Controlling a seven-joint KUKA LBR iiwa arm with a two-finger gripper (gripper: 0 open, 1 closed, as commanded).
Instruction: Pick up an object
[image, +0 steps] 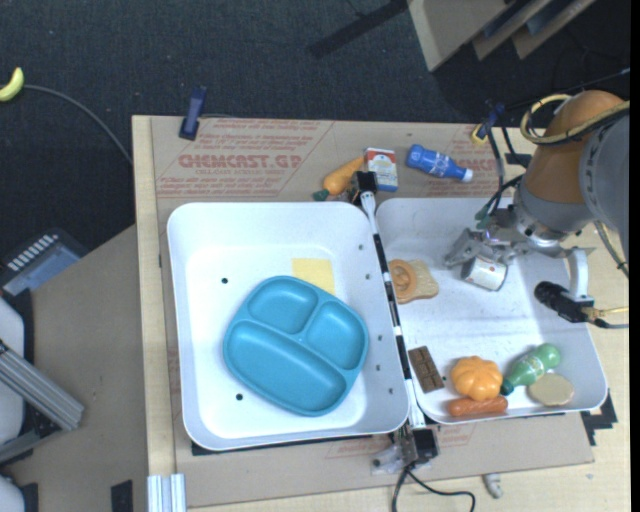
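Observation:
My gripper (482, 262) hangs low over the back middle of the right bin (560, 340), below the orange-banded wrist. A piece of toast (411, 280) lies at that bin's left wall, left of the gripper and apart from it. Along the near edge sit a brown bar (425, 368), an orange pepper (475, 376), a carrot (477, 407), a green vegetable (531, 366) and a tan round piece (551, 390). Nothing shows held in the gripper.
The left bin (200, 250) holds a blue divided plate (295, 344) and a yellow cheese slice (314, 272). Behind the bins on the board lie a blue bottle (438, 163), a small carton (381, 168) and an orange item (342, 178).

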